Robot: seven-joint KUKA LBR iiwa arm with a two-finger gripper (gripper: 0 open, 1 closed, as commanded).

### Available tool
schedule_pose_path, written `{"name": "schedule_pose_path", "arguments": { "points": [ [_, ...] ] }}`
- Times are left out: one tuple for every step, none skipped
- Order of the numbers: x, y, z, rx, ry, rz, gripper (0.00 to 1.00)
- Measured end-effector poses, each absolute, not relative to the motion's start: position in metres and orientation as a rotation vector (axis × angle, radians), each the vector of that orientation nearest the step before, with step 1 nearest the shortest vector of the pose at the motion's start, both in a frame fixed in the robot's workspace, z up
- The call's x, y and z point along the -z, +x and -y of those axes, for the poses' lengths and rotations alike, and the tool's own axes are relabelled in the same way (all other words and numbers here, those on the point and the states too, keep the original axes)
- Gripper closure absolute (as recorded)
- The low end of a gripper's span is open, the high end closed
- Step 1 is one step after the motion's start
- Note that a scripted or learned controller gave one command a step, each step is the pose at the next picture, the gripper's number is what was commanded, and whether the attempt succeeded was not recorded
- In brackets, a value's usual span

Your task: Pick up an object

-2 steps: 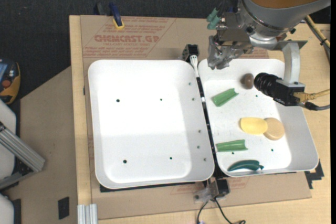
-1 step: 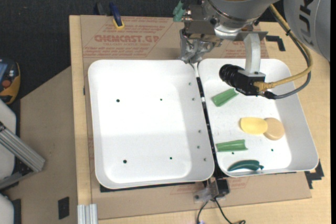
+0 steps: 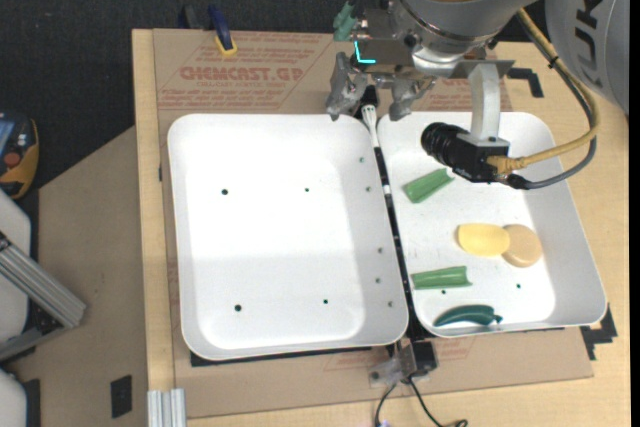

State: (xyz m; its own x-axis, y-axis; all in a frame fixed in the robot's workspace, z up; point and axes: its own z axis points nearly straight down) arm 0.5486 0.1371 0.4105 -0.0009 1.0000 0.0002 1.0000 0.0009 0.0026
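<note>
Pincer (image 3: 372, 108) sits up at the far end of the bins, right over the dark seam where the two meet, and its fingers (image 3: 345, 102) are spread apart, one tip toward the left bin (image 3: 270, 255) and one toward the right bin (image 3: 545, 185). Between them there's just air: it pinches no object and touches none of the pieces.

All the pickable pieces are in the right bin, nearer the camera than the pincer. Closest to it is a green wedge-like block (image 3: 428, 185), lying tilted just beside the seam. Down the middle, a yellow oval piece (image 3: 481, 239) lies touching a tan round disc (image 3: 522, 246) on its right, the pair side by side. Closer to the front, a second green block (image 3: 440, 278) lies flat near the seam, well apart from the first. At the very front edge, a teal curved piece (image 3: 466, 317) rests against the rim.

Both bins rest on a brown board (image 3: 260, 67) with red printing, and a blue-and-yellow clamp (image 3: 220, 28) grips its far edge.
</note>
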Motion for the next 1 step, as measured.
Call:
{"name": "schedule_pose_path", "arguments": {
  "points": [
    [-0.4214, 0.5491, -0.1376, -0.008, 2.217, -2.22, 1.0]
  ]
}}
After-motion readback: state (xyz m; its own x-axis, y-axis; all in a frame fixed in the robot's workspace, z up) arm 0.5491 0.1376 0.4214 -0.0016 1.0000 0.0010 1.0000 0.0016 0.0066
